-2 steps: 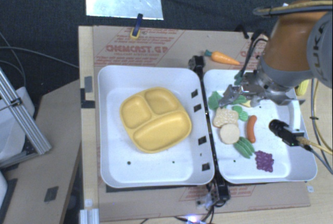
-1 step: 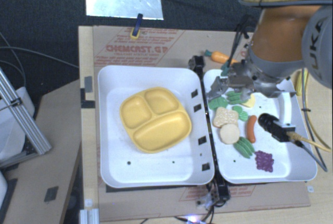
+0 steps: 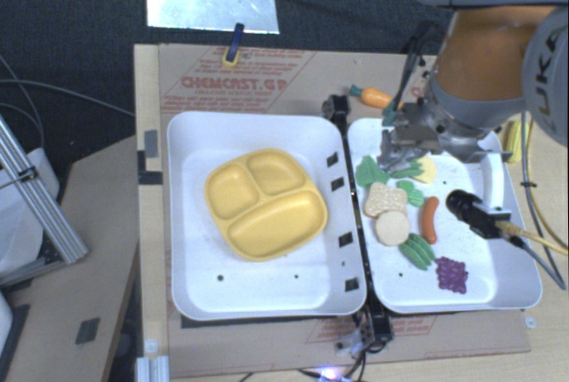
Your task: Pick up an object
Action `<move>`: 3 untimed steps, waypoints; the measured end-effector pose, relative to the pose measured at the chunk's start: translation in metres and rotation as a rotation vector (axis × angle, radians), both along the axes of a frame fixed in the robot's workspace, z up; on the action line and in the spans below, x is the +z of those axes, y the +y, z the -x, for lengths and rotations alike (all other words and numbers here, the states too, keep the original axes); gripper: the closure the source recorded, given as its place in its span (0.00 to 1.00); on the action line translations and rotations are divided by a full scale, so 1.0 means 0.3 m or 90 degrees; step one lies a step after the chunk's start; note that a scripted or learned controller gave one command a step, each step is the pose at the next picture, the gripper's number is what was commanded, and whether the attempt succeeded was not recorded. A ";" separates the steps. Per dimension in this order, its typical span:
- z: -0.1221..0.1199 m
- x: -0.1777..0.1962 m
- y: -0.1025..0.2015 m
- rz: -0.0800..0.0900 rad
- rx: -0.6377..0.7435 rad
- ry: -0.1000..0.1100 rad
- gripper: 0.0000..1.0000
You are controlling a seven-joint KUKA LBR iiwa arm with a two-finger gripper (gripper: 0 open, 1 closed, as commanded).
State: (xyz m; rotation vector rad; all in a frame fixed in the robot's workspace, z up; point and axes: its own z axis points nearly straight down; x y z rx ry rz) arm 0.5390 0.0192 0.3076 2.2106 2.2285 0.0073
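Nearest you in the right white plastic bin [image 3: 511,287] lie purple toy grapes [image 3: 452,274], then a round beige toy biscuit [image 3: 391,227], then, farthest, a green toy leaf [image 3: 370,171] directly beneath your grey gripper [image 3: 402,156], whose grip state stays hidden.

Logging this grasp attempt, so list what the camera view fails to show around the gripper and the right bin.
- Gripper: fingertip state unreadable against the green toy leaves.
- Pale yellow piece: mostly covered by the gripper; identity unclear.
- Grey arm: cut off by the right edge.
- Shallow white right bin: top wall hidden behind the arm.
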 end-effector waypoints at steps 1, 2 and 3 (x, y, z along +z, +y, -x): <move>0.113 0.260 0.069 -0.001 0.000 -0.003 1.00; 0.174 0.342 0.178 -0.001 0.000 0.000 1.00; 0.174 0.513 0.297 -0.001 0.000 -0.002 1.00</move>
